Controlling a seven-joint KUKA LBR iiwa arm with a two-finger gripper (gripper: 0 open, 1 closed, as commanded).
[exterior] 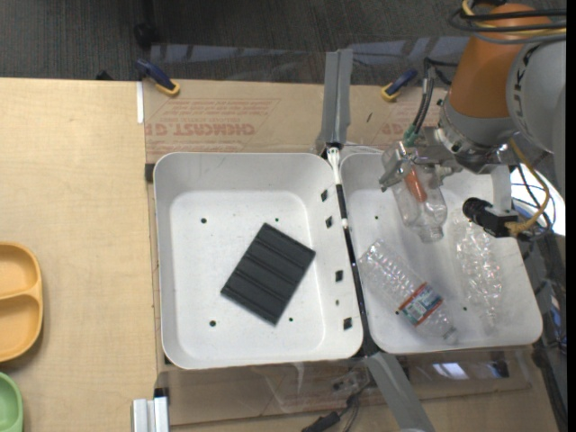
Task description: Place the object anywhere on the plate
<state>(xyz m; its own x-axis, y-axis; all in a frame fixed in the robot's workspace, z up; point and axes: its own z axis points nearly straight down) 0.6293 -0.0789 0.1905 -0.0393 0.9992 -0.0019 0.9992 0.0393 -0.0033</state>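
Observation:
A black ribbed plate (268,273) lies flat and slanted in the middle of the left bin (180,241). My gripper (418,176) hangs over the back of the right bin (513,327), under the orange wrist band. A clear plastic bottle (427,212) with an orange-red strip sits between its fingers, its body pointing down toward the bin floor. The gripper is shut on this bottle. The plate is about a bin's width to the left of the gripper.
On the floor of the right bin lie a clear bottle with a red and blue label (407,293) and a crumpled clear bottle (477,268). The bins' raised walls meet at a ridge (346,241). A yellow divided dish (13,300) sits at the bench's left edge.

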